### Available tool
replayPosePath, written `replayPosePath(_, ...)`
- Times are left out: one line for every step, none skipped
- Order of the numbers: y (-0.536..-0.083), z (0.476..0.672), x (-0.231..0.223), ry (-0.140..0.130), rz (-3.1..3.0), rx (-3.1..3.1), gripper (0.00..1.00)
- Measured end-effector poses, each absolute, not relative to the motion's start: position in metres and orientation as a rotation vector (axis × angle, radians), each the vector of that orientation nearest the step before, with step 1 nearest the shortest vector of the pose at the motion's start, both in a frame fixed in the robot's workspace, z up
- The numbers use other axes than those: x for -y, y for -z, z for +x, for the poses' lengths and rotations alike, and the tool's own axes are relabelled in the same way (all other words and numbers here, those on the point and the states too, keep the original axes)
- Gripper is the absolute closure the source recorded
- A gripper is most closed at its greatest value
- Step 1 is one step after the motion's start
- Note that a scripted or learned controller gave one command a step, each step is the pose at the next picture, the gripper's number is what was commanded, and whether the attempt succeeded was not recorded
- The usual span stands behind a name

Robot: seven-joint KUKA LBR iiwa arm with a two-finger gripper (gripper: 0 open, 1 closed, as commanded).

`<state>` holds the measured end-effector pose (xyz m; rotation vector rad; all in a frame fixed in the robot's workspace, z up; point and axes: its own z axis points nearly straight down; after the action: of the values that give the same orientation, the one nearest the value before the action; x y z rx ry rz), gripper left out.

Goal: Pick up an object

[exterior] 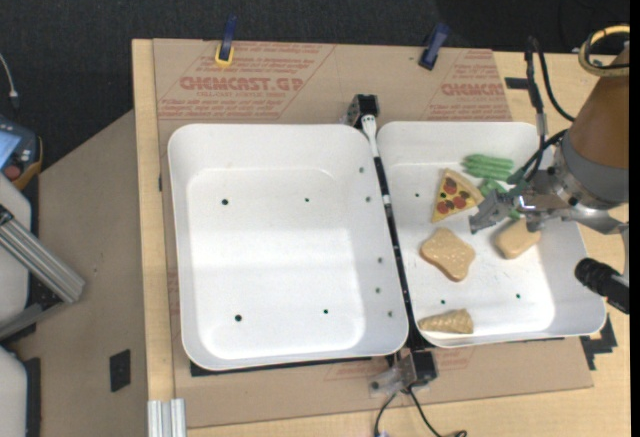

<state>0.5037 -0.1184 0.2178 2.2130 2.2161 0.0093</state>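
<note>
Fingers are seen low in the right bin among the pizza slice, green toy and tan piece; their state cannot be told. With items so crowded, two could be nudged and nothing caught.

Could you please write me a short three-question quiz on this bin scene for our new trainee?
1. True or false: the pizza slice lies in the right bin.
2. Which item lies nearest the right bin's front edge? A) green beans B) bread slice C) tan wedge
3. Fill in: the gripper hovers over the ____ bin.

Key: 1 true; 2 C; 3 right.
</note>
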Motion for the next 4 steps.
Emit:
replayPosePath(-0.079,0.561,0.098,-0.004,2.216,-2.223,0.00)
replayPosePath(-0.146,0.508,0.116,0.001,2.227,-2.219,0.00)
replayPosePath(-0.097,0.581,0.090,-0.004,2.213,-2.224,0.00)
replayPosePath(-0.167,0.598,0.173,-0.003,2.218,-2.208,0.00)
